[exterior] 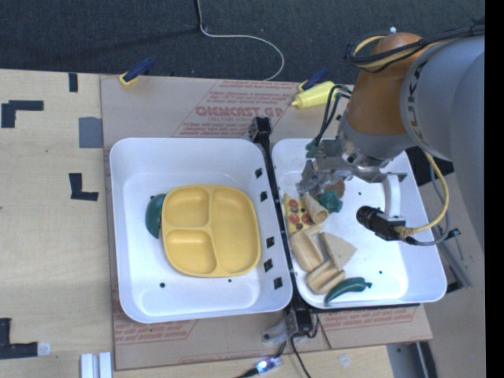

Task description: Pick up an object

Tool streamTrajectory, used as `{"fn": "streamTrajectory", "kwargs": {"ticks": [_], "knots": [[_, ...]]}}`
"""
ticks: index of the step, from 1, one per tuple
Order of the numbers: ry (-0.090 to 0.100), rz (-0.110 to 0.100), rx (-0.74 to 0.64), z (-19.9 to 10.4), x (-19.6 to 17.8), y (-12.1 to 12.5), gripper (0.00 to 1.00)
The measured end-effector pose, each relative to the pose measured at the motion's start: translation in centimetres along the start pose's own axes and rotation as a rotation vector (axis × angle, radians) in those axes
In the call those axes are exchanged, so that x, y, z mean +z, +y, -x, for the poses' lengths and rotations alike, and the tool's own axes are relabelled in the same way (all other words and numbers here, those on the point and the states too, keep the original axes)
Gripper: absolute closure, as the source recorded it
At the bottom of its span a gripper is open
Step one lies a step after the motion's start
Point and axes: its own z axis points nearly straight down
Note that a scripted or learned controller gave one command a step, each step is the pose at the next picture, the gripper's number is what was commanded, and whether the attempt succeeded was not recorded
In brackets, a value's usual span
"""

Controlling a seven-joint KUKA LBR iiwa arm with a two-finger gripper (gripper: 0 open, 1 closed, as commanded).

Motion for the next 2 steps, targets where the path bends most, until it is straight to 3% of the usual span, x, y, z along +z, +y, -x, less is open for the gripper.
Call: {"fn": "streamTrajectory", "kwargs": {"ticks": [1, 2], "knots": [[-0.002, 0.003, 0.005, -0.6, -2.2, -0.5, 1.00], [-0.003, -0.002, 0.006, -1.0, -0.3, -0.4, 1.00]]}}
